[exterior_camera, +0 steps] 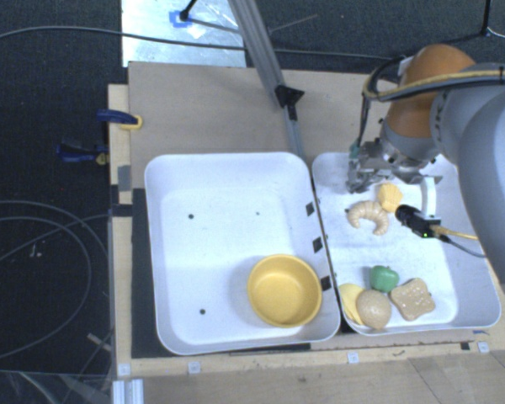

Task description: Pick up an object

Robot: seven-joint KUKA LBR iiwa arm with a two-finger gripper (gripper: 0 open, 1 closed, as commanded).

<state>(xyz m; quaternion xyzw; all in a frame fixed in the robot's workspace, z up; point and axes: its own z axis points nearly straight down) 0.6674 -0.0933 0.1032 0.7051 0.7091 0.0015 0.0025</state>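
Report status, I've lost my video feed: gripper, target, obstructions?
Gripper low over right bin, fingers unclear. Croissant just below it, not held. Yellow piece crowds it.

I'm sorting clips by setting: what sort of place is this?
Probably a robotics lab: a wooden bench with two shallow white bins, plastic toy food such as a croissant, and loose black cables on dark carpet.

1. No text, label, brand, number or sign can be read anywhere in the camera view.
2. The two shallow white plastic bins [236,175] carry only small dark dots, no lettering.
3. The blue tape patch [178,18] on the grey floor bears no legible marking.
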